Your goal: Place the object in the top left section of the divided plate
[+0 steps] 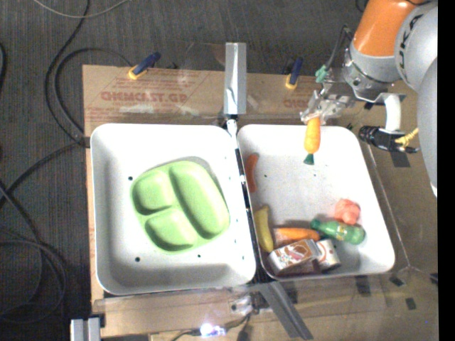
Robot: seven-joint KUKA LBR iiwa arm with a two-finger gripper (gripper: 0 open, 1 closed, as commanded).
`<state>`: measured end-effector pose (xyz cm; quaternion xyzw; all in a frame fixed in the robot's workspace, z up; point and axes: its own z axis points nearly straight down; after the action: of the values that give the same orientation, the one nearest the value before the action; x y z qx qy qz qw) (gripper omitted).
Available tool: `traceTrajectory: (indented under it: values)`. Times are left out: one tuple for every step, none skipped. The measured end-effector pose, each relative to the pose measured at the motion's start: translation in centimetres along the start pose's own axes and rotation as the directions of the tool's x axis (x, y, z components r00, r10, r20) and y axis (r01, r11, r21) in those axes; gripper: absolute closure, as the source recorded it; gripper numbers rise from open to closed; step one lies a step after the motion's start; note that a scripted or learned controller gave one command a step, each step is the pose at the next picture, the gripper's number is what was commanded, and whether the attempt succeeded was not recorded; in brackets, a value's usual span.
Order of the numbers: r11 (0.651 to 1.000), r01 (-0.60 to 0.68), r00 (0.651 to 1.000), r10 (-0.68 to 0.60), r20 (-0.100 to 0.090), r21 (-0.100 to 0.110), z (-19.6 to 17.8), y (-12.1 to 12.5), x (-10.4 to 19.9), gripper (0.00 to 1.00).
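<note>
Plate (181, 204): green, divided, in left bin (106, 190); its 11 o'clock section bare. Carrot (311, 138): hung vertical over right bin (370, 212) at 12 o'clock, clenched at its top by gripper (318, 114). Judged: pick done; carry and placing remained.

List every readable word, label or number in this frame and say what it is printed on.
Red print on the cardboard sheet behind the bins: mirrored or blurred, not readable.
Label on the small carton in the right bin: too small to read.
Dark lettering on the arm's grey casing: partly cut off, not legible.
</note>
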<state>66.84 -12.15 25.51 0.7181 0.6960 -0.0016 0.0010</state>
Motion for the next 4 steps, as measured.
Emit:
traceTrajectory:
  values:
    - [0.986, -0.165, 0.986, 0.165, 0.000, 0.002, -0.5, 0.2, -5.5, 1.00]
    - [0.979, -0.202, 0.979, 0.202, -0.001, 0.003, -0.1, -11.4, -0.5, 1.00]
    - [0.982, -0.189, 0.982, 0.189, -0.003, 0.001, -5.8, -11.9, 0.5, 1.00]
    - [0.990, -0.141, 0.990, 0.141, -0.004, 0.006, 7.3, -15.7, 7.9, 1.00]
